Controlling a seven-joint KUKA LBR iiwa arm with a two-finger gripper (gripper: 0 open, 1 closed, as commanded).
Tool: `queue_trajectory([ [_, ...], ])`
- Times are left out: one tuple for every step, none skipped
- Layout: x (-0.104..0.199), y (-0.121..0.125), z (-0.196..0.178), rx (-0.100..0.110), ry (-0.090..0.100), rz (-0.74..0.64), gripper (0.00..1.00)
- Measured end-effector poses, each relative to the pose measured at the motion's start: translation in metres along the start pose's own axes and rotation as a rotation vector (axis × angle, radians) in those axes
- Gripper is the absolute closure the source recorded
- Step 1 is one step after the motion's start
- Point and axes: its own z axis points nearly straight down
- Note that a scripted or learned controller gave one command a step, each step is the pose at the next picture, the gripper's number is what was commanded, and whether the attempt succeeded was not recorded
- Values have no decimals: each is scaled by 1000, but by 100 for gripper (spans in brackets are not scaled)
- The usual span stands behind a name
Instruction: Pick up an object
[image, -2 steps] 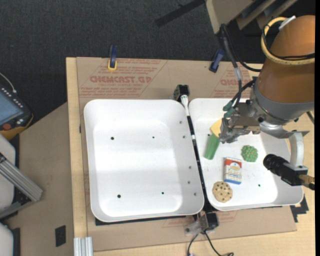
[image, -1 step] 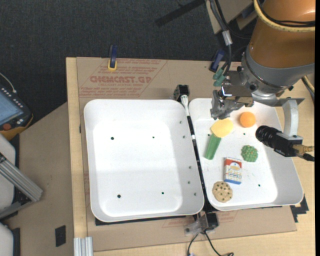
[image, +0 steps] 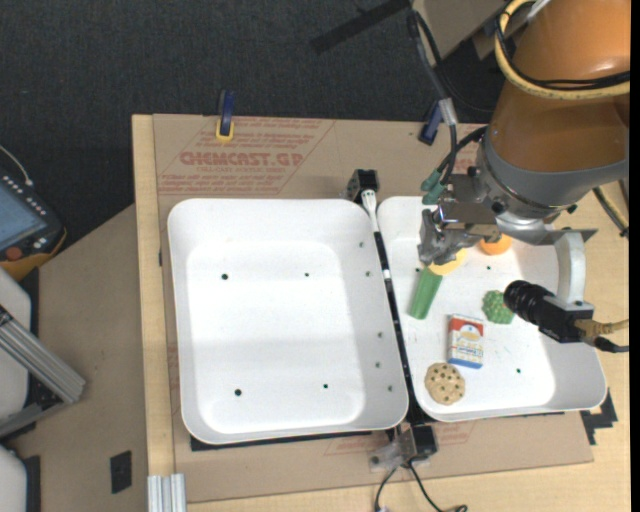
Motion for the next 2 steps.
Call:
queue_trajectory([
  [2, -25, 4, -1, 1, -1, 100],
  [-119, -24, -12, -11, -5, 12, 100],
])
